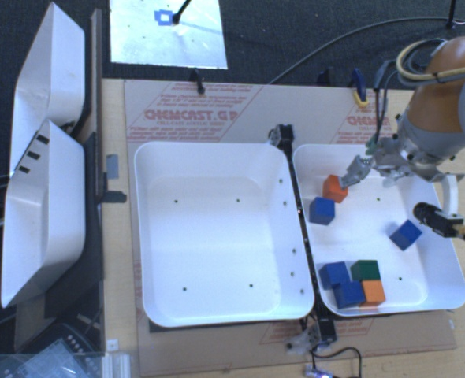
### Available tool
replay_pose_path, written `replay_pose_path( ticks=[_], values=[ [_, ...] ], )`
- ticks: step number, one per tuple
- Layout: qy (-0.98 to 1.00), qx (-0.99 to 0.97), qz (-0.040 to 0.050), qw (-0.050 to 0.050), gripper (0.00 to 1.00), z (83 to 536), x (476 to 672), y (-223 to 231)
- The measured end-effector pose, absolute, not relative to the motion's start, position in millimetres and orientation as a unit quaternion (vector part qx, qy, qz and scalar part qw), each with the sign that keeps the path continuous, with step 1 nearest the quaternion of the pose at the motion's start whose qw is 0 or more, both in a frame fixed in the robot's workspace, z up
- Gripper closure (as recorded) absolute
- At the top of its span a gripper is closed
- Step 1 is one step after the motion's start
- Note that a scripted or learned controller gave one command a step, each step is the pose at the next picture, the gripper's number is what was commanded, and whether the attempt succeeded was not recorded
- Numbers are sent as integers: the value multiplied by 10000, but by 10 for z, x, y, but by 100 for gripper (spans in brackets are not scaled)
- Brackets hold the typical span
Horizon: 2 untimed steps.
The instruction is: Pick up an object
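In the right bin (441,290), a small orange block (334,188) lies near the back left, with a blue block (321,210) just in front of it. My gripper (356,171) reaches in from the right and hangs low, its tip right at the orange block's upper right corner. Whether it touches or grips the block is unclear. Another blue block (406,235) lies alone toward the bin's right side. At the front, a cluster holds two blue blocks (334,274) (348,294), a green block (366,270) and a second orange block (373,291).
The left bin (217,235) stands beside the right one, with their rims meeting at a divider (298,219). The grey arm with its orange band (445,93) hangs over the right bin's back right corner. White panels (43,172) lean at the far left.
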<state>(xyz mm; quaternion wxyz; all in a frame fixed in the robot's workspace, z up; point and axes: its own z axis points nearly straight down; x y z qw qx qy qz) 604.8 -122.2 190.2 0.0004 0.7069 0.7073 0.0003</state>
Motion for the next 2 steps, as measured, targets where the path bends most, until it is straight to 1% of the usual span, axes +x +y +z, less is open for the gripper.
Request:
replay_pose_path(
  ticks=[1,2],
  values=[
    [7119,7023,-12,-16,0,1327,5841,-1466],
    [7086,7056,-10,-11,0,841,6554,-1057]
  ],
)
